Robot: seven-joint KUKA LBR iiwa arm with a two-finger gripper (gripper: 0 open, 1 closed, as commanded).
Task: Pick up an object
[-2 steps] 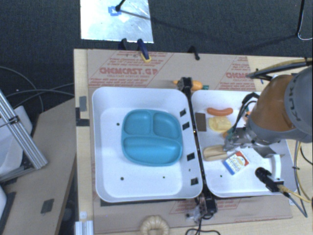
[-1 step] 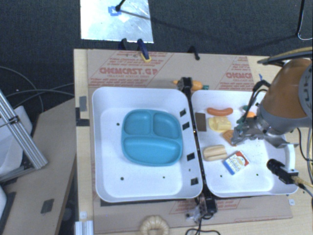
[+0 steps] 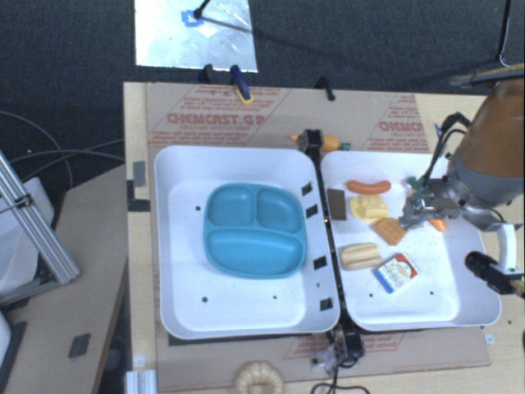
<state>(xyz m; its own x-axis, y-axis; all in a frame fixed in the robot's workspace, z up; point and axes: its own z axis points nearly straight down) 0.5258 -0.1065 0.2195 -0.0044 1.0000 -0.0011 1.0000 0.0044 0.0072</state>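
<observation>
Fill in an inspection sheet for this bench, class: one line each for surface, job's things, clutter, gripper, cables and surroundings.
Surface: two white bins side by side, left bin and right bin, on a brown board.
Job's things: in the right bin, a toy sausage, yellow piece, waffle-like piece, bread roll, small red-and-blue packet.
Clutter: blue divided plate in the left bin; ring-shaped item at the board's near edge.
Gripper: gripper low over the right bin, beside the waffle-like piece; nothing seen held.
Cables: black cables on the floor at left.
Surroundings: dark carpet, silvery sheet beyond the bench.
</observation>
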